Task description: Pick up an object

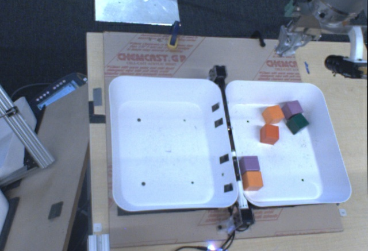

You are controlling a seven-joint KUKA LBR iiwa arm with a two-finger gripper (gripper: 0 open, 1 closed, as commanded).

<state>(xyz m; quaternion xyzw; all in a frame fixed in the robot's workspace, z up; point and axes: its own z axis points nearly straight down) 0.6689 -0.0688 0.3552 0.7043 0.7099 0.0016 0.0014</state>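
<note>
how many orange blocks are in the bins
3, all in the right bin: one beside the purple block, one just below it, one by the divider under another purple block. None looks hidden.

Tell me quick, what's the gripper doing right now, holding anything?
Gripper: nothing held, up over the bench behind the right bin; open or closed cannot be told.

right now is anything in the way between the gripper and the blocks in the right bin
Nothing visible is. The gripper hangs above the bench behind the right bin, and the orange block, purple block and green block lie uncovered below it.
</note>
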